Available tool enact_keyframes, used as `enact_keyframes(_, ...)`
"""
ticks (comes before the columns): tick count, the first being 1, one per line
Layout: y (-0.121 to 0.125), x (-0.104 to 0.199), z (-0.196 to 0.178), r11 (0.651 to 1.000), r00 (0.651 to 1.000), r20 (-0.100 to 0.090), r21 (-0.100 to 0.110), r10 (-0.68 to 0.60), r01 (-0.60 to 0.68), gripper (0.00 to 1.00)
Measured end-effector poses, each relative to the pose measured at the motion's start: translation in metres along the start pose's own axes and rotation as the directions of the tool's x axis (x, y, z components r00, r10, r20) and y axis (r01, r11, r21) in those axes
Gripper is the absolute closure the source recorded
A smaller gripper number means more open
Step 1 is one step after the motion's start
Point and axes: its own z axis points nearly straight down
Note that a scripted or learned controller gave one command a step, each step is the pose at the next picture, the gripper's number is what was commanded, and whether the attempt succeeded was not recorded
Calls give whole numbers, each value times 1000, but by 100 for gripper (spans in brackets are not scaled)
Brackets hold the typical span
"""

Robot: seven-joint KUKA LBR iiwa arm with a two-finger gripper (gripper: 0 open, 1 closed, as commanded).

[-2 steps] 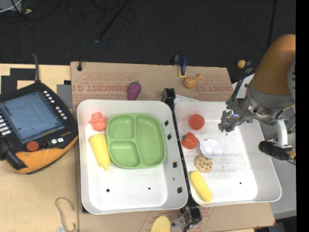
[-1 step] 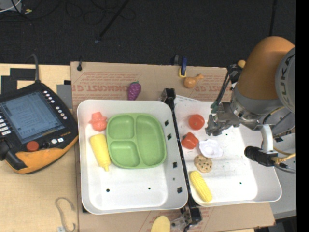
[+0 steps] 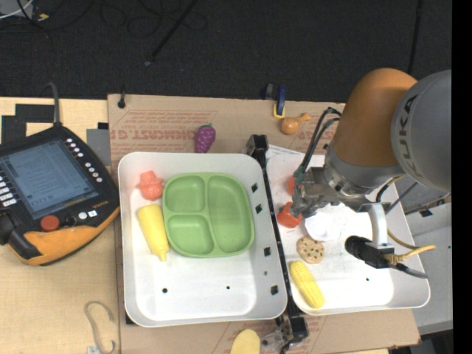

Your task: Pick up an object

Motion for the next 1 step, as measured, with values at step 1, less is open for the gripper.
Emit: enact_keyframes(1,-12,55,-11,1000,1000,-1,-2,-2,2,100)
